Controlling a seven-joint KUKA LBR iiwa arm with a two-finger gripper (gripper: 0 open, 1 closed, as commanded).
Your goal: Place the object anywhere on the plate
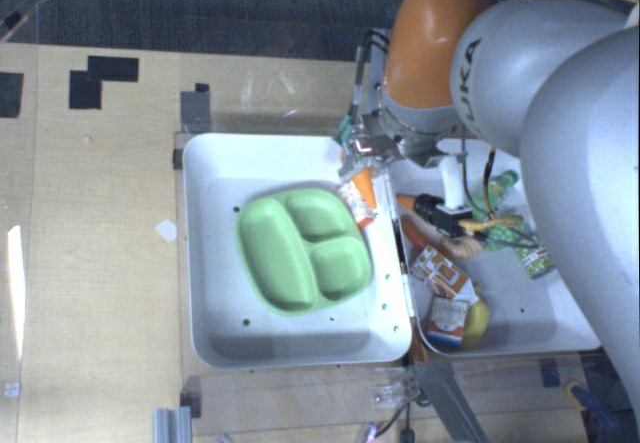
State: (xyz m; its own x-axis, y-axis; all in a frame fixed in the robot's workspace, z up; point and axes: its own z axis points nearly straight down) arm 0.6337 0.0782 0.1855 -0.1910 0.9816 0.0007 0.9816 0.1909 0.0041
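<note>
Overhead, the grey arm [540, 61] with its orange band [435, 36] was seen reaching in from the right, above the divide between the two white bins. The pincer [358, 159] was positioned over the right rim of the left bin [210, 311], and an orange-and-white packet [360, 196] was seen directly beneath it, tilted, its lower end touching the upper right edge of the green plate [300, 251]. Whether the pincer was apart or clamped on the packet could not be told, as the tips were blurred against the packet. The plate, divided into three compartments, was set in the middle of the left bin. A clutter of things was heaped in the right bin [530, 326], among them a small printed carton [440, 271] and a yellow fruit [478, 321]. Both bins were set on the pale worktop [90, 261].
</note>
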